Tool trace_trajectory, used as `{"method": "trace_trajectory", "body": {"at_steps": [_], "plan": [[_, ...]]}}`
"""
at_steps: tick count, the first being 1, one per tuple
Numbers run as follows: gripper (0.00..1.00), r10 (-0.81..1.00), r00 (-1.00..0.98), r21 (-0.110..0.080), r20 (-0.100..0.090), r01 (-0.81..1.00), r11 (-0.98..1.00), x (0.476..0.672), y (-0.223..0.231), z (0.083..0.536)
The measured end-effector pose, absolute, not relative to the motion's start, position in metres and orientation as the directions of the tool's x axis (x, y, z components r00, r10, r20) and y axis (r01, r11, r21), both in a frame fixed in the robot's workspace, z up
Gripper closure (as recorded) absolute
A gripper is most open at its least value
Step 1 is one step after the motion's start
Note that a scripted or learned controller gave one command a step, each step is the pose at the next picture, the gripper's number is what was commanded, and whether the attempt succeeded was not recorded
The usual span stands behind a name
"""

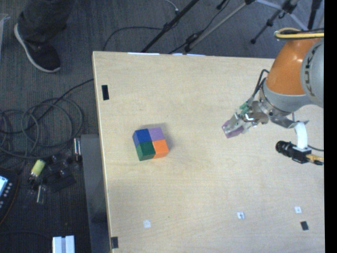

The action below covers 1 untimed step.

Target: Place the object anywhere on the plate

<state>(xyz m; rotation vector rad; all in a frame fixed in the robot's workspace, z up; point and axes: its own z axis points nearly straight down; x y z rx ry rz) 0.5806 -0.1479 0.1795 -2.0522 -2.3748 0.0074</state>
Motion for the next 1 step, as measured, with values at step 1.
{"method": "trace_trajectory", "body": {"at_steps": [1], "plan": [[0.00, 0.989, -0.145, -0.004, -0.001, 0.989, 0.145, 0.5810, -0.1480, 0.1802]]}}
